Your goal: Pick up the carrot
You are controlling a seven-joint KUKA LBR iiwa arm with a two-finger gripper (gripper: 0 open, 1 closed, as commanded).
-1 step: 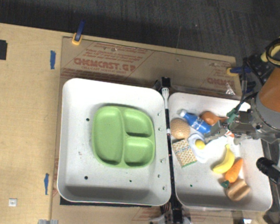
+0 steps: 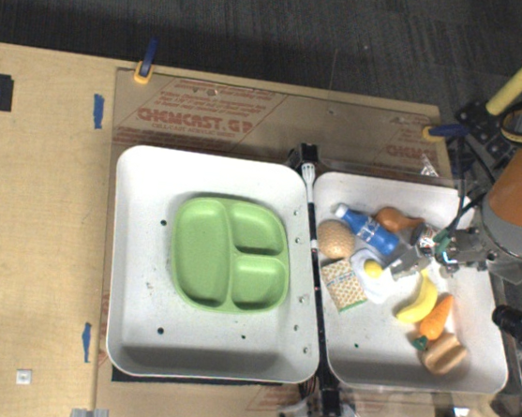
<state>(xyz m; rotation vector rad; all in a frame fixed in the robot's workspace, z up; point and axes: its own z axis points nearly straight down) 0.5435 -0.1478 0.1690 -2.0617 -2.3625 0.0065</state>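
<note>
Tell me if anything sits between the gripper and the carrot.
Nothing visible does. The small orange carrot lies in the right white bin, just below the gripper. The curved yellow banana rests against its left side, so a grasp may crowd it.

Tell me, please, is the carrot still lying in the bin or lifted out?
In the bin. The carrot lies on the right bin's floor beside the banana, with the gripper above it, apart.

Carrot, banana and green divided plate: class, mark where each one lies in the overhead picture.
carrot (image 2: 436,315): camera view, middle of its orange body, right bin.
banana (image 2: 417,302): camera view, middle of its yellow curve, beside the carrot.
green divided plate (image 2: 201,252): camera view, floor of its large compartment, left bin.
</note>
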